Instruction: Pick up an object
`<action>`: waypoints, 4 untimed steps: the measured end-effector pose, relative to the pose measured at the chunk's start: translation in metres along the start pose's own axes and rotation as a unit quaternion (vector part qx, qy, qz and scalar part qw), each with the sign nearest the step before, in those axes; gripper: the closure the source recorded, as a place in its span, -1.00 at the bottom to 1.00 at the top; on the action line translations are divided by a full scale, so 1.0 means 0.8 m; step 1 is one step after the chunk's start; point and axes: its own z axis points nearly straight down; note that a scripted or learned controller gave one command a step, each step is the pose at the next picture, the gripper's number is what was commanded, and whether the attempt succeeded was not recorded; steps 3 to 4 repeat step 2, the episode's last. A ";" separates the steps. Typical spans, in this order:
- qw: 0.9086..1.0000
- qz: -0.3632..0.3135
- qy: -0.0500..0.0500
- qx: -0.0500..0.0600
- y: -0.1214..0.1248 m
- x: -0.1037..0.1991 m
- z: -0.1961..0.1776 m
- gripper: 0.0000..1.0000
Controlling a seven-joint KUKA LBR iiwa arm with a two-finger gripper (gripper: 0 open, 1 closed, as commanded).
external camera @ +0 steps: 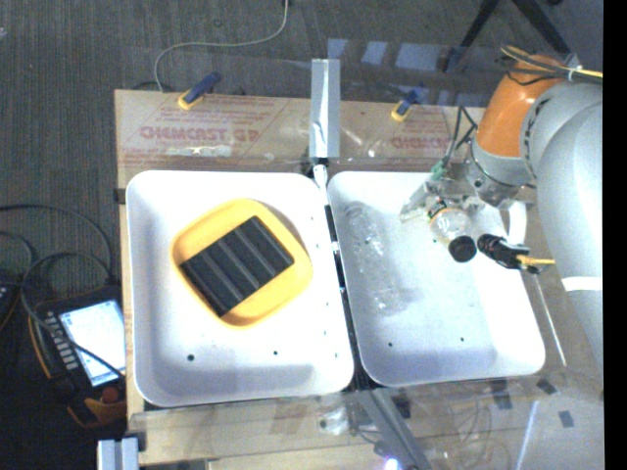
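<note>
Lying flat, yellow tray (243,260), blk ribbed insert

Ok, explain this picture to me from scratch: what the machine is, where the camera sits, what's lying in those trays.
One camera looks down at a slant on a bench with two shallow white bins. The left bin holds a yellow object with a black ribbed top. The right bin holds a clear plastic bottle, hard to see against the white. The grey and orange robot arm reaches in from the right; its claw hangs over the right bin's far corner. I cannot tell whether the claw holds anything.
</note>
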 end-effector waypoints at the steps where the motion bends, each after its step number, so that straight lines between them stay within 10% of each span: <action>1: 1.000 -0.001 -0.002 0.001 0.000 0.000 -0.011 1.00; 2: 0.997 -0.075 0.000 0.001 -0.004 0.082 -0.121 1.00; 4: 0.997 -0.075 0.000 0.001 -0.004 0.082 -0.121 1.00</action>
